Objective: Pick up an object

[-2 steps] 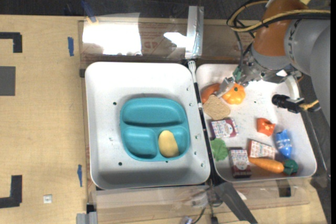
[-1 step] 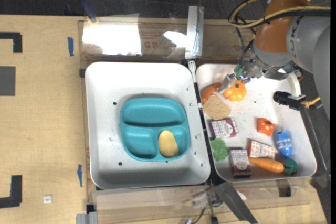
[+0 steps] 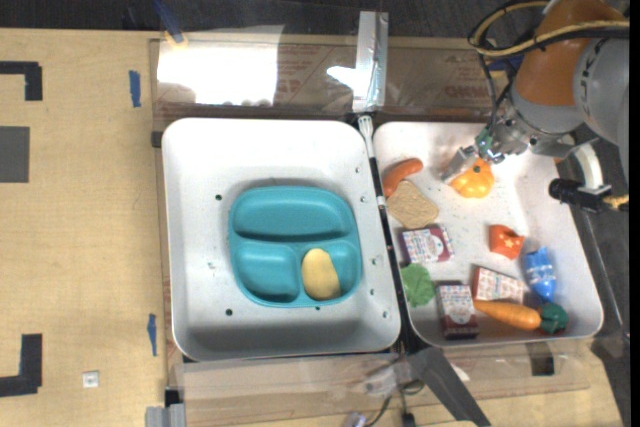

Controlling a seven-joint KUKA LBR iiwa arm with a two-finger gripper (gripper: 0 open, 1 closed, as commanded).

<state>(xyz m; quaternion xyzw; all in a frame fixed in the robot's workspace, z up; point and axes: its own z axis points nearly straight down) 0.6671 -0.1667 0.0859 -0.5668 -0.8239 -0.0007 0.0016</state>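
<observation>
Orange toy sits near the back edge of your right bin, touching the gripper. You cannot tell if it is held.

Tan cardboard-brown worktop with black square marks and blue tape bits. Two shallow white plastic bins: left bin, right bin. In left: teal divided tray holding pale yellow potato-shaped toy. In right: orange-yellow round toy fruit, red-orange sausage-shaped toy, tan bread-slice toy, white-and-maroon printed packets, green leafy toy, orange carrot toy with green end, small red-orange block, blue bottle-shaped toy. Grey arm with orange band, yellow-and-black cables.
</observation>
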